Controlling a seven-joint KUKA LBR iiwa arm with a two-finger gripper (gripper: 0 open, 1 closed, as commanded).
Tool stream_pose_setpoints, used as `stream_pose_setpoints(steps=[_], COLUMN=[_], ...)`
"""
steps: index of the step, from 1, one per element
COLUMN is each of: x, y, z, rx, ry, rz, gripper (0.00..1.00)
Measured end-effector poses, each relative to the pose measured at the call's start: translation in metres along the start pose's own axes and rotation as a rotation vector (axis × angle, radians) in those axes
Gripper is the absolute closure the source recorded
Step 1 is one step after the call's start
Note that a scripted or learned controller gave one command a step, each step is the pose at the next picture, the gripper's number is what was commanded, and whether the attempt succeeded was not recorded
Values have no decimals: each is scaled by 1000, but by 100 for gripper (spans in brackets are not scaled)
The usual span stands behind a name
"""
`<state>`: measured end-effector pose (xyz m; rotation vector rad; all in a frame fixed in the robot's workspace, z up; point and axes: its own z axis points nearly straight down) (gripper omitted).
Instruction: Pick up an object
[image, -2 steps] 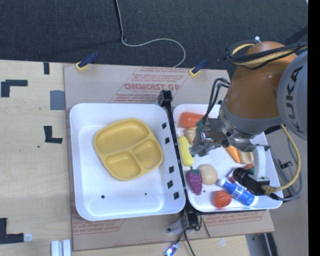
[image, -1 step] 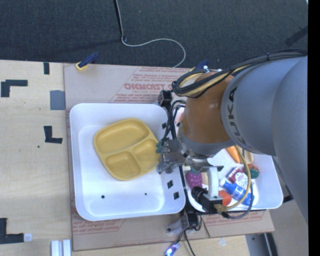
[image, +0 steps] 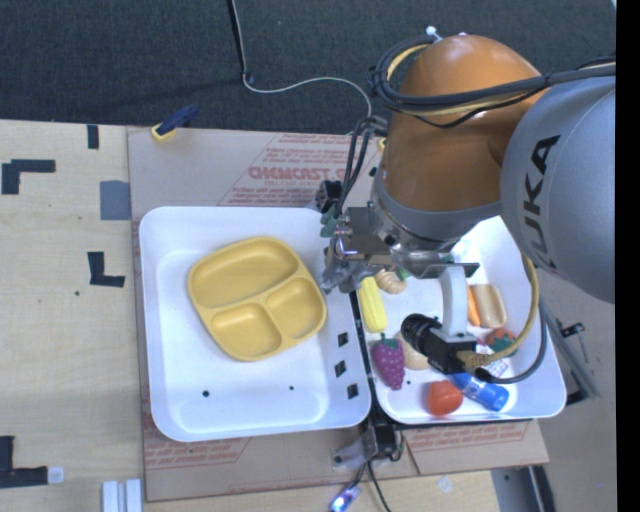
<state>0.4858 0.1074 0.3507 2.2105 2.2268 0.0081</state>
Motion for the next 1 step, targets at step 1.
stream_pose_setpoints(steps=[1], x=[-17], y=[0], z=[-59], rx=[6], ry=[-3], rz=[5], gripper=[100])
